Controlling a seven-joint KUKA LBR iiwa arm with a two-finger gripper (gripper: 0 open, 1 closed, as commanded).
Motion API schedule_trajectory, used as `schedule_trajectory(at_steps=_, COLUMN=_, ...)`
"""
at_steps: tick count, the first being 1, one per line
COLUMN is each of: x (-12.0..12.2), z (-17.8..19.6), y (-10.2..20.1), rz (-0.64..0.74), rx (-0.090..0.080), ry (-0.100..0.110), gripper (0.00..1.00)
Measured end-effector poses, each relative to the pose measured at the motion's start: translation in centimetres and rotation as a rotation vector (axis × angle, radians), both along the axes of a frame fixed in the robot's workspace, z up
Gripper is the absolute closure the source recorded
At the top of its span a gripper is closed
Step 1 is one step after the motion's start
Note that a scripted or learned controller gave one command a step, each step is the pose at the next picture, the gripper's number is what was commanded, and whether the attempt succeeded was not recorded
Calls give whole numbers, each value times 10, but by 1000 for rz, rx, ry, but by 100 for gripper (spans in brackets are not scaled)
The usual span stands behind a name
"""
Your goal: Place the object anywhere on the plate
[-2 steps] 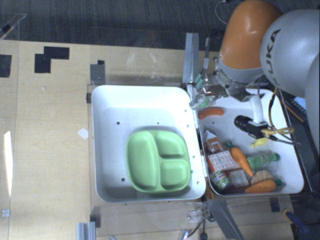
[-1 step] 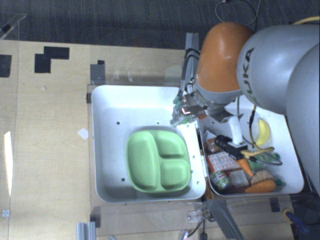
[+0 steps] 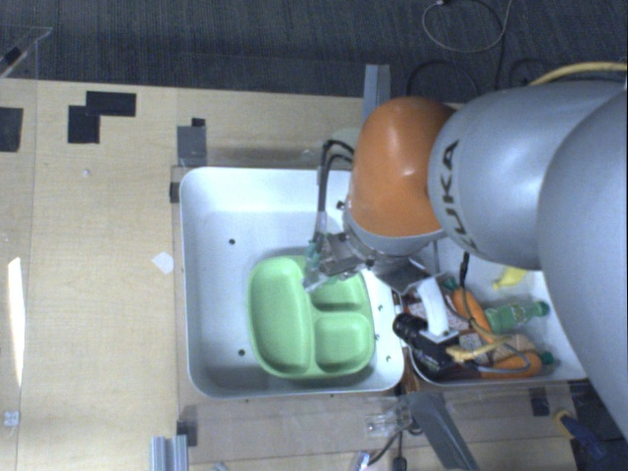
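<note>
A light green plate with three compartments lies in the left white bin, toward its lower right. My gripper hangs over the plate's upper edge, at the seam between the long left compartment and the upper right one. The orange wrist band and grey arm cover most of it from above. I cannot make out any object between the fingers. The right bin holds several small items, among them an orange carrot-like piece, a green bottle and a black piece.
The arm's bulk covers most of the right bin and the wall between the bins. Bare white floor shows in the left bin's upper and left parts. Cables trail on the dark floor at the top right.
</note>
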State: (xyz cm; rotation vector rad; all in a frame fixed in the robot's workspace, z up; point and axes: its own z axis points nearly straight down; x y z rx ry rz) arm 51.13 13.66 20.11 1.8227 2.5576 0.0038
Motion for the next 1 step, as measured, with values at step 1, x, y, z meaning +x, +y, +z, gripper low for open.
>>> schedule_trajectory(at_steps=1, x=0, z=0, y=-1, rz=-2, rx=0, ry=0, gripper=0)
